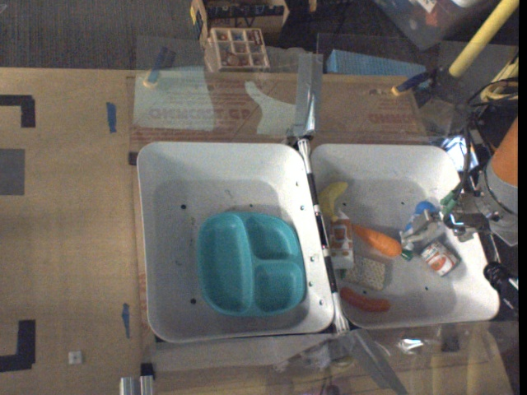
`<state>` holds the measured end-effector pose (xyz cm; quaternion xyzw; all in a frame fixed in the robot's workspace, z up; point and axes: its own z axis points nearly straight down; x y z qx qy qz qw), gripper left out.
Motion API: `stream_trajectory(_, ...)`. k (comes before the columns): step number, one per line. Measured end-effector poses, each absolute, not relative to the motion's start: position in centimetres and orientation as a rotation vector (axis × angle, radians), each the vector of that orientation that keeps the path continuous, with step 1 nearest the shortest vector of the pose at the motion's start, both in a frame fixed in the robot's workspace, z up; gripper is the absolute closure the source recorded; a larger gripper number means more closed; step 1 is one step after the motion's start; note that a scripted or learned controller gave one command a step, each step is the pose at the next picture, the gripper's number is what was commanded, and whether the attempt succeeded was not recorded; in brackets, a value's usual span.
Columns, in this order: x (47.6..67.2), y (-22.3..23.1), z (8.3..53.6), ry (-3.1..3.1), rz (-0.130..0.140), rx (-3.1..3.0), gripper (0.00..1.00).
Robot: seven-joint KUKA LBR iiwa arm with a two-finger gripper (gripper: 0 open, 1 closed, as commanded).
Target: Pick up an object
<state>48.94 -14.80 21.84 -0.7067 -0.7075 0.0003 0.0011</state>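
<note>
— Reaching in from the right edge of the frame, my arm [501, 171] has its gripper [418, 235] low over the right bin [387, 151], right of centre. That is my view from the remote desk.

— Is it gripping anything?

— I cannot tell from this slanted view whether the gripper is spread or closed. I see nothing clearly pinched in it. Its silvery tip sits at the right end of an orange carrot [375, 240], touching it or just above it; I cannot say which.

— What else is within reach?

— A small red-and-white can [439, 259] lies just beside the gripper, to its lower right. A blue piece [425, 211] shows just above the tip, and I cannot tell whether it is a loose item or part of the tool. Along the bin's left wall are a yellow banana [333, 196] and, below it, a small bottle [340, 240] lying down. A pale square wafer [371, 273] sits under the carrot's left end, and a red sausage [365, 301] lies near the bin's lower edge.

— And the other side?

— The left bin [216, 160] holds a teal divided plate [249, 263], lying flat in its lower half, well apart from the gripper.
</note>
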Motion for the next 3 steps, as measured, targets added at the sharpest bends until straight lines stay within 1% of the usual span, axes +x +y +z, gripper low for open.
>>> stream_trajectory(1,51.2,-13.1,10.2,-2.383,-0.014,-2.073,0.00)
stream_trajectory(2,55.9,-17.3,8.6,-2.357,-0.004,-2.086,0.00)
stream_trajectory(3,56.0,-17.4,9.8,-2.359,-0.010,-2.093,1.00)
